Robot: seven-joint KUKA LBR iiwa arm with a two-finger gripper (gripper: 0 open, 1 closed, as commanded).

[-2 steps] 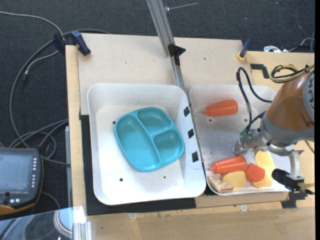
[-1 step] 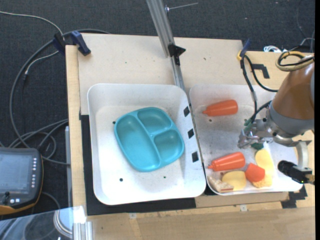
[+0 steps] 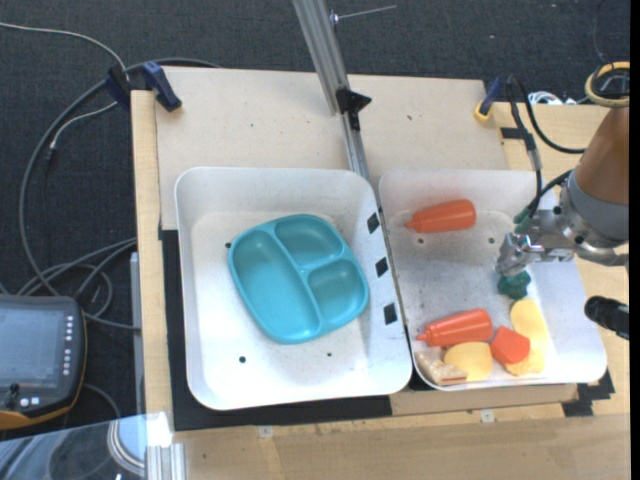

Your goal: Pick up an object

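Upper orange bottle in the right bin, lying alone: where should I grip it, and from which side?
Probably the thick body of the upper orange bottle, not the narrow cap end pointing toward the left bin. It lies flat with bare floor all round, so bring the gripper down from above, closing across its width.

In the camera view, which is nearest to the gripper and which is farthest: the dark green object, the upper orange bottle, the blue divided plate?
From the gripper:
1. Dark green object, just below it, right bin.
2. Upper orange bottle, to its left, same bin.
3. Blue divided plate, in the left bin.
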